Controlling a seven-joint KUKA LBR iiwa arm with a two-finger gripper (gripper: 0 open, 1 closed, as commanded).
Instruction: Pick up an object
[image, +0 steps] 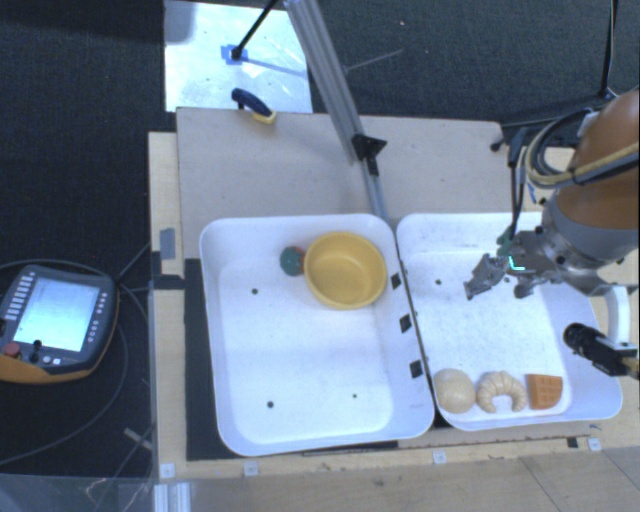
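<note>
While a handheld controller lies on the floor far left of the yellow bowl, a small green ball touches that bowl's left side in the left bin. Right of the bowl, in the right bin, the gripper hangs, grasping nothing; whether it is spread or clenched, I cannot tell. Below it lie a pale roll, a croissant and an orange block.
</note>
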